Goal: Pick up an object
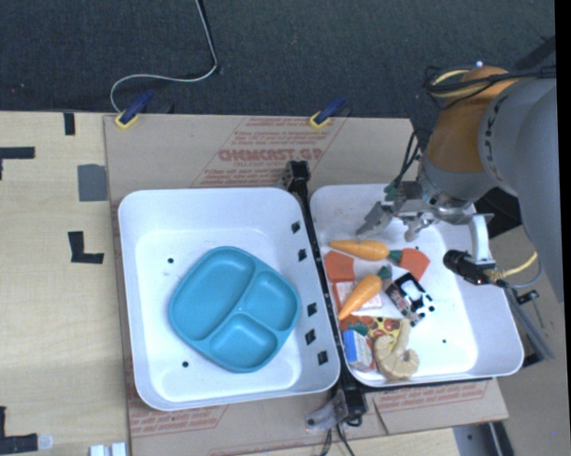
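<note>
My gripper [394,225] hangs over the far part of the right bin [458,343], its two fingers spread apart with nothing between them. Just in front of it lies an orange carrot [359,250]. A second carrot [360,293] lies slantwise below, beside an orange-red block [339,266]. A small red piece [416,261] and a black-and-white object [407,296] sit to the right of the carrots. At the bin's near edge are a beige toy [399,360] and a small blue item [350,344].
The left bin [145,218] holds a blue divided plate [234,308]. A black divider [310,259] runs between the bins. The arm's grey body and orange band [460,132] loom at the right. A black cable part [469,265] sticks out over the right bin.
</note>
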You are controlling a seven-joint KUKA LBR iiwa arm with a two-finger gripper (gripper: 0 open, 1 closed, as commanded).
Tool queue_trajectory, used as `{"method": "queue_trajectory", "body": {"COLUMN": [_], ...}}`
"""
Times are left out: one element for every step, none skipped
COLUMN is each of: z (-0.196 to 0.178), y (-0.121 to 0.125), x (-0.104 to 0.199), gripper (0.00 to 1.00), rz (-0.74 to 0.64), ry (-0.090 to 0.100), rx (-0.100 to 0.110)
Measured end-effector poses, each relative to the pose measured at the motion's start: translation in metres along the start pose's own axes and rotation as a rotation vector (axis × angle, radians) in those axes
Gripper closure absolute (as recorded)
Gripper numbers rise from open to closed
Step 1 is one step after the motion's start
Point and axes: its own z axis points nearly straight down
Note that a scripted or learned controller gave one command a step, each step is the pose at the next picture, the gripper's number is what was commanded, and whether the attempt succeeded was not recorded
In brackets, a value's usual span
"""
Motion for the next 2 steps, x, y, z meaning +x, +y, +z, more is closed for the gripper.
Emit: {"method": "queue_trajectory", "body": {"z": [0.0384, 0.0379], "y": [-0.0134, -0.0223], "x": [0.0392, 0.0413], "gripper": [0.00, 0.00], "rz": [0.002, 0.003], "ry": [-0.006, -0.005], "rx": [-0.021, -0.027]}}
